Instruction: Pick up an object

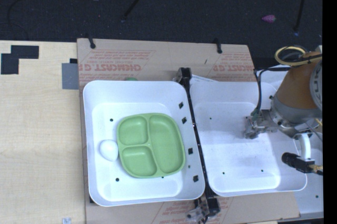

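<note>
Green divided plate | left bin, white egg touching at 9 o'clock | lies 9 o'clock of gripper | grip state: cannot tell

Two bins sit side by side on a cardboard sheet laid over the worktop, the left bin touching the right bin along a shared central edge. In the left bin a divided tray lies near the middle, with a small egg-shaped object just beside it on its left. The arm reaches in from the right, its gripper over the right bin's right-hand part.
</note>
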Available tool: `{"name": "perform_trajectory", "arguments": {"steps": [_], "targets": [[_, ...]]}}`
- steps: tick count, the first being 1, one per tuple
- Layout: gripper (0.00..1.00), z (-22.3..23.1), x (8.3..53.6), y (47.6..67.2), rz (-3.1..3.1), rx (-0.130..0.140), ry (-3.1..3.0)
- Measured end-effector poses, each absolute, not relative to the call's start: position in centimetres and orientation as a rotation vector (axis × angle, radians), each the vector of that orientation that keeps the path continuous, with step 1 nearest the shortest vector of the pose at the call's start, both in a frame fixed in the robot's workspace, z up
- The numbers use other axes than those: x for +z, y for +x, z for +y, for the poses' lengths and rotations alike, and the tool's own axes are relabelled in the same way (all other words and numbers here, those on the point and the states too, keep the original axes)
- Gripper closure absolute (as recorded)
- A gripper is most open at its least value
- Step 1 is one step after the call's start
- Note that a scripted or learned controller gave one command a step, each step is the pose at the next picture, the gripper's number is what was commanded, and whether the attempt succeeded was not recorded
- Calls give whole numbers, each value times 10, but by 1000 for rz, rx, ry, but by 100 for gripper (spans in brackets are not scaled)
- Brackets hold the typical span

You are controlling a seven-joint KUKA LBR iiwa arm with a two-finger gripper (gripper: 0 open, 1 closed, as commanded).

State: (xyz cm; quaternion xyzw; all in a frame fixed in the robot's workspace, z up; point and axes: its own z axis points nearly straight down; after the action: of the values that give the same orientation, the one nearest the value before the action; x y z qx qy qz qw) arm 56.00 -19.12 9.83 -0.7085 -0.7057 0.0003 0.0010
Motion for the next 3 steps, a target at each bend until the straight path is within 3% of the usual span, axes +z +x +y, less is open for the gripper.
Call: {"name": "perform_trajectory", "arguments": {"steps": [3], "targets": [[100,-198,260,557,-2224,-1,-2221]]}}
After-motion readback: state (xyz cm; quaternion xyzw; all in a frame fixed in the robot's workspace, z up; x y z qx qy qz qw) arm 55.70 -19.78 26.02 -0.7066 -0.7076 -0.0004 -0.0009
